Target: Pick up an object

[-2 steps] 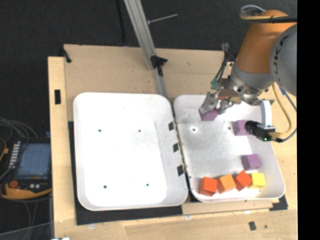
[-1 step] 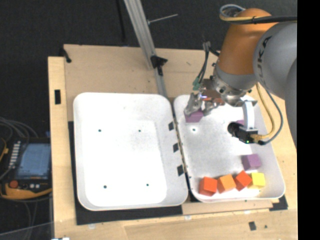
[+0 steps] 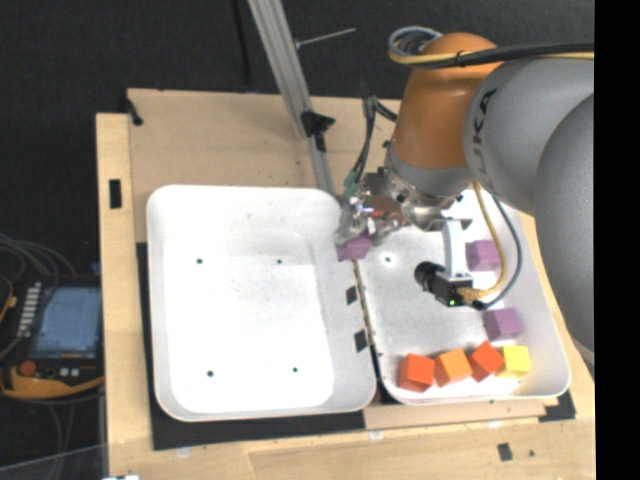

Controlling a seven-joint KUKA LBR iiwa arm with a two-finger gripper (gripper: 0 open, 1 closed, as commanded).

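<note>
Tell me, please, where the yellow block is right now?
The yellow block lies in the right bin, near its front right corner, ending a row beside the red block and just below a purple block.

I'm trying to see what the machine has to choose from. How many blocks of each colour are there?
Purple blocks: 3 (one by the gripper at, others at and)
Orange blocks: 3 ()
Yellow blocks: 1 ()
Total: 7 blocks. Six lie in the right bin; the one by the gripper sits at the bins' shared edge.
</note>
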